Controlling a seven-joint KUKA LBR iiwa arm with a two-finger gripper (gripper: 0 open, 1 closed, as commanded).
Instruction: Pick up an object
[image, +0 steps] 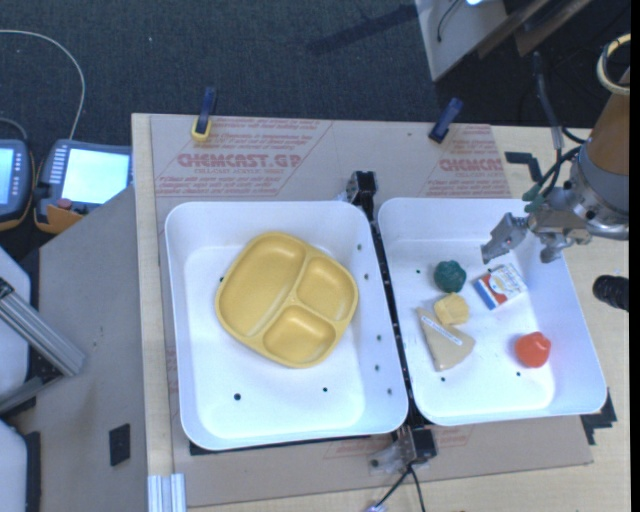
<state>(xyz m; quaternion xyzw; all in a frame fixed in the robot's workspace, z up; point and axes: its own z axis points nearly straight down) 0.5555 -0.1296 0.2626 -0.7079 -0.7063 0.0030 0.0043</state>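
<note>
The right bin (560, 395) holds a dark green ball (449, 274), a small yellow piece (452, 309), a tan wedge (447, 344), a red object (533, 349) and a small red, white and blue carton (499, 286). My gripper (524, 242) hangs over the bin's upper right part, just above the carton. Its fingers (499, 240) stand apart with nothing between them. The arm comes in from the right edge.
The left bin (200, 400) bears a yellow divided plate (287, 298). A black clamp (362, 186) sits between the bins at the back. Blue clips (445, 119) hold the cardboard base. Screens stand at far left.
</note>
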